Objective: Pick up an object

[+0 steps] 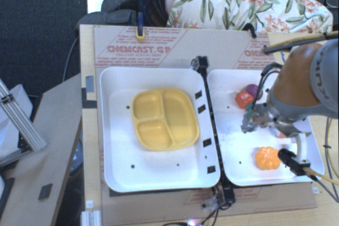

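As the gripper (250,123) hangs low over the floor of the right bin (233,161), between the red object (244,98) on the far side and the orange object (267,158) on the near side, the step in hand is, I judge, to settle on one thing and to come down on it; whether the gripper is released or clenched I cannot tell, because the arm (302,82) covers it from this angle, and I see nothing held in it. To do this step well, I would take one target only and bring the gripper over its middle before the descent; the red object looks the nearer one, but a purple object (254,89) lies touching it or just behind it, so a grasp there could catch both or push one away; the orange object lies alone, with bare floor around it, and seems to me the cleaner choice, though its round, ribbed form may slip out if it is taken off-centre. The descent should be straight and should stop just at the floor; the lift should be slow, so that a bad hold shows early. As for the containers: the right bin holds these three small things, the red and the purple toward its far wall, the orange toward its near wall; the left bin (119,166) holds one yellow plate (164,118) with three compartments, lying flat about in the middle, and I see nothing in the compartments.
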Tool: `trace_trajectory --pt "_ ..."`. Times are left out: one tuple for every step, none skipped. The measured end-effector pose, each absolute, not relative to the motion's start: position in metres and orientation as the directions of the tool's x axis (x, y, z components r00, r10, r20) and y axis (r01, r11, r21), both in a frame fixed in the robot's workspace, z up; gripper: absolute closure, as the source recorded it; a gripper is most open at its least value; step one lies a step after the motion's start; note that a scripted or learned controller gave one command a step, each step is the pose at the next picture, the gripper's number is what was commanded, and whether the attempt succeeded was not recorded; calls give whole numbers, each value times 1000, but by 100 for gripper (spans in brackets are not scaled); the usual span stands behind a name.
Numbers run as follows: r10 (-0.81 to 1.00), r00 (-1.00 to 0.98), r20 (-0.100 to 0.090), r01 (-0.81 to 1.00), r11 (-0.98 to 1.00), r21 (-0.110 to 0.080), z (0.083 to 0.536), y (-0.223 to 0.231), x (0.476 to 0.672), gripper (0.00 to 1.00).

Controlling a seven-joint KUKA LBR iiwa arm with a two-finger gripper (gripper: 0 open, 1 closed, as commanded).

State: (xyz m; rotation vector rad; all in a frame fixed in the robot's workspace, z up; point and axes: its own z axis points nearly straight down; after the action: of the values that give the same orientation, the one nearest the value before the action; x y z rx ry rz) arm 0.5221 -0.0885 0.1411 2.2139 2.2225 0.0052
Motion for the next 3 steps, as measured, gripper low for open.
trace_trajectory --pt "1000 -4 -1 1000 4 8 203 -88 531 100" --pt "1000 -4 -2 1000 4 7 252 -94 540 100" --pt "1000 -10 2 1000 10 3 258 -37 545 100"
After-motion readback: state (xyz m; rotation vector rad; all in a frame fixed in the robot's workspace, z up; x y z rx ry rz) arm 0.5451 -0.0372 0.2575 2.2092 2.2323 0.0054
